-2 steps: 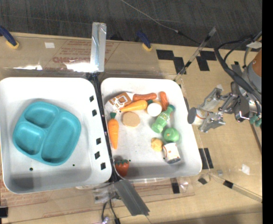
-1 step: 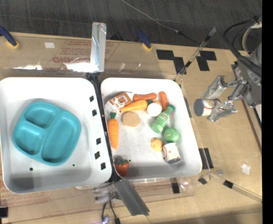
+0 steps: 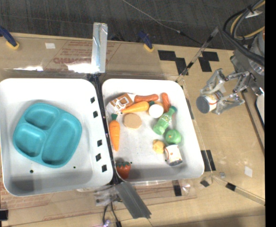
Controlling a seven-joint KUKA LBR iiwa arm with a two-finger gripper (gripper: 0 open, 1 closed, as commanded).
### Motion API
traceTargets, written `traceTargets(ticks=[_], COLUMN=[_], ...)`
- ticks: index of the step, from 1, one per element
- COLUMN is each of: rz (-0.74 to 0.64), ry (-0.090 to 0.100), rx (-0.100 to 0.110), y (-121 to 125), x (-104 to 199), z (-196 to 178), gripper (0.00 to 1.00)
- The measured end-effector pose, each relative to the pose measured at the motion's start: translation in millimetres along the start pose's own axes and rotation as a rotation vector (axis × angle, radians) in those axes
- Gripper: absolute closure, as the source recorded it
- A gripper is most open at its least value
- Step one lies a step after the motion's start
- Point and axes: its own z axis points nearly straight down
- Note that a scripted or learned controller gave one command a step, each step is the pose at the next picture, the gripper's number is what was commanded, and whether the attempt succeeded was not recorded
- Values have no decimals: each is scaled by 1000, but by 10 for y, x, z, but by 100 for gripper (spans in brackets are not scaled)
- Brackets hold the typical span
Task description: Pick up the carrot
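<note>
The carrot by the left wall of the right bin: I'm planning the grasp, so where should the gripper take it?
Grip the carrot at mid-body, coming straight down, fingers closing across its width. It lies flat, lengthwise along the bin wall, green top away from the camera; the wall side looks tight.

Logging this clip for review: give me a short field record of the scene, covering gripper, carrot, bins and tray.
gripper position: gripper outside the bins, over the bench to the right of the right bin
carrot: carrot lying by the right bin's left wall, leafy end up-frame
carrot contact: apart from the gripper
left bin: left bin holds a teal divided tray
</note>
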Motion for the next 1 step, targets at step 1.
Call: traceTargets(ticks=[1], rz=[-192], ry=[-1], rx=[0], y=[-165], x=[-377], z=[99], gripper=[100])
